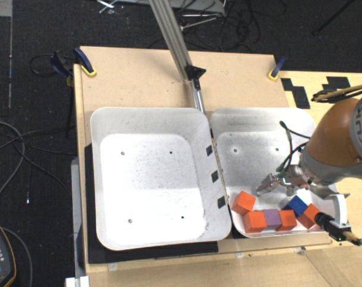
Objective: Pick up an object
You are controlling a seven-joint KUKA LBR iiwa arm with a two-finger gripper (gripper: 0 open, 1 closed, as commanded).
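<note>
- Plywood bench (145,82), two white bins; blocks cluster along right bin (252,130) near edge.
- Gripper (269,185) fingers spread, pinching nothing.
- Orange block (244,202): probably light, rigid; pinch opposite flat faces.

A tan wooden surface (145,79) stands on dark carpeted floor (31,34). Black cables (13,148) trail across the floor far to the gripper's left. A grey metal pole (169,31) slants over the surface beyond the gripper. Blue-and-yellow clamps (84,63) grip the surface's far corners. Light is even.
</note>
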